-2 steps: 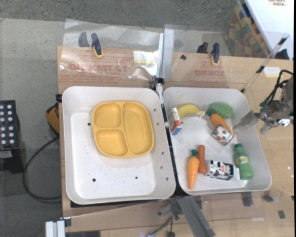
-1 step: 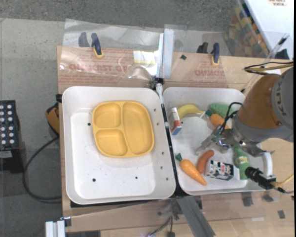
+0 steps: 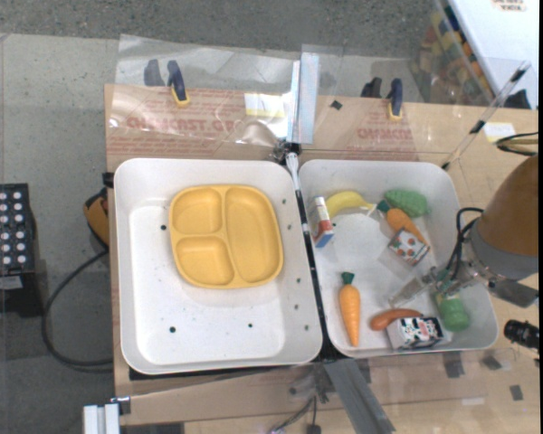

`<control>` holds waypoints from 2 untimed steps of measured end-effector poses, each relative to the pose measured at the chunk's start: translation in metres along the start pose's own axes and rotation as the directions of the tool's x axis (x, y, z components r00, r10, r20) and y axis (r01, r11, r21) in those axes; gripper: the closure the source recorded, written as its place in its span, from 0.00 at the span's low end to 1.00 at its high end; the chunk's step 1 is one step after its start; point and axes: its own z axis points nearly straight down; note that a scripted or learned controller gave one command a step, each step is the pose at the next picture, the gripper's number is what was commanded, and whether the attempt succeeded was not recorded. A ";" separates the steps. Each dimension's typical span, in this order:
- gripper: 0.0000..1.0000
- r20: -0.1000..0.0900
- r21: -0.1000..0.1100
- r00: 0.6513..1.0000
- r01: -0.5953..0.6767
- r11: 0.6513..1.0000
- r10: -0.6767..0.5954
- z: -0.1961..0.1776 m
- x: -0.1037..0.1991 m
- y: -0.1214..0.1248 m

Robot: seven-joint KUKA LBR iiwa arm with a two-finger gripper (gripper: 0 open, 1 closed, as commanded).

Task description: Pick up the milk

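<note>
The milk [image 3: 417, 331] lies on its side in the right bin's [image 3: 452, 183] near corner, just beside a sausage [image 3: 392, 317]. My gripper [image 3: 423, 285] hangs right above it, next to a green thing [image 3: 453, 314]; I can't tell its state. Farther left, a yellow plate [image 3: 225, 235] fills the other bin [image 3: 140, 333].

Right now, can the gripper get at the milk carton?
Probably yes. The gripper is just above the milk carton in the right bin, nothing covering the carton; a red sausage touching its left edge could get nudged.
</note>
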 end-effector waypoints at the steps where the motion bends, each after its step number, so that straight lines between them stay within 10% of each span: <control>1: 0.00 0.007 0.005 0.992 -0.128 0.992 0.128 -0.029 -0.033 0.044; 2: 0.00 0.008 0.005 0.994 -0.108 0.994 0.108 0.017 -0.001 0.096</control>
